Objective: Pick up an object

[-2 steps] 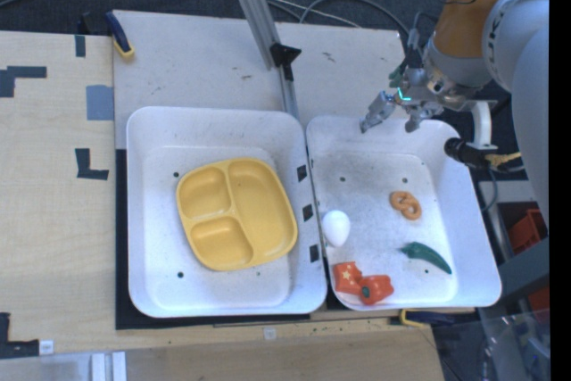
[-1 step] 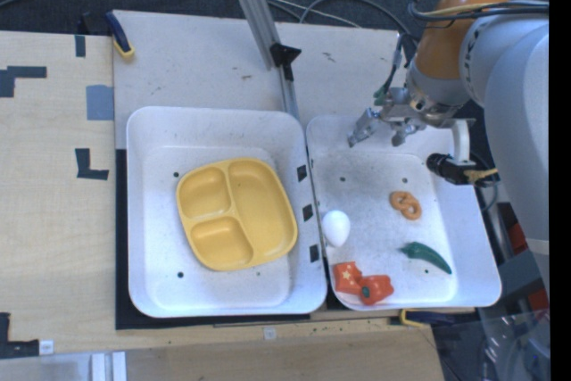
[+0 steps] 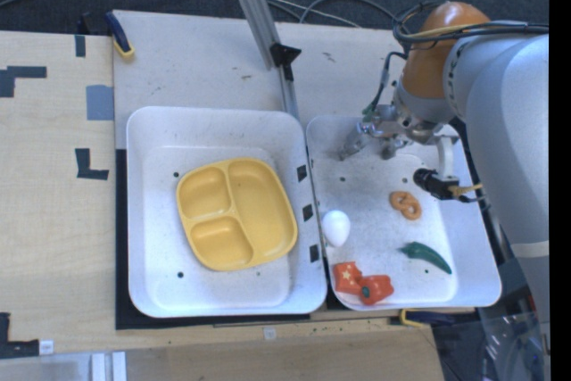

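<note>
The right bin (image 3: pixel 473 281) holds a white egg (image 3: pixel 336 227) at its left wall, a brown pretzel (image 3: pixel 405 204) near the middle, a green pepper (image 3: pixel 426 256) below it, and a red toy piece (image 3: pixel 363 282) at the front edge. My gripper (image 3: pixel 368 151) hangs over the far part of this bin, open, with nothing between its fingers. It is well above and behind the pretzel and the egg.
The left bin (image 3: pixel 143 219) holds a yellow divided plate (image 3: pixel 236 212). A slanted metal pole (image 3: pixel 254 0) crosses the bench behind the bins. The grey arm (image 3: pixel 508 129) covers the right bin's right side.
</note>
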`<act>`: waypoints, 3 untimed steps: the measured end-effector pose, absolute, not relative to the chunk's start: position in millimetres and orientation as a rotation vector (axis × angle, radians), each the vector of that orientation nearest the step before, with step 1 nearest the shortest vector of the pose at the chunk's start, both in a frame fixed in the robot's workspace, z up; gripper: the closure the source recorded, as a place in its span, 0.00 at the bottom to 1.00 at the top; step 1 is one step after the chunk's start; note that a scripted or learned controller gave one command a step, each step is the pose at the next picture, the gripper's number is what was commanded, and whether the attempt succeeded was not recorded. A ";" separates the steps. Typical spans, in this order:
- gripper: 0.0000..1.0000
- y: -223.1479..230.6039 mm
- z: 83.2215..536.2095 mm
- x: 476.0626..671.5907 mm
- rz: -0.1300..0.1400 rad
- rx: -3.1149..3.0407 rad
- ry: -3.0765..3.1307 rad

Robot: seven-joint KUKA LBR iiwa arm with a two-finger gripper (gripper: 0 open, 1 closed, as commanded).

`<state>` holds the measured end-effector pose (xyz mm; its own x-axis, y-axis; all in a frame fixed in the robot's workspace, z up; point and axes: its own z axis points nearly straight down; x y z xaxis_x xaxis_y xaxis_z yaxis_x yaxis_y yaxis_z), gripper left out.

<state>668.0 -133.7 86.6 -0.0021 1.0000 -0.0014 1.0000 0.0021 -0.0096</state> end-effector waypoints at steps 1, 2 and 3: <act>1.00 -133.3 98.1 668.1 0.012 -2.215 -2.222; 1.00 -133.6 158.1 677.3 -0.005 -2.222 -2.227; 1.00 -136.9 217.1 670.4 -0.005 -2.223 -2.227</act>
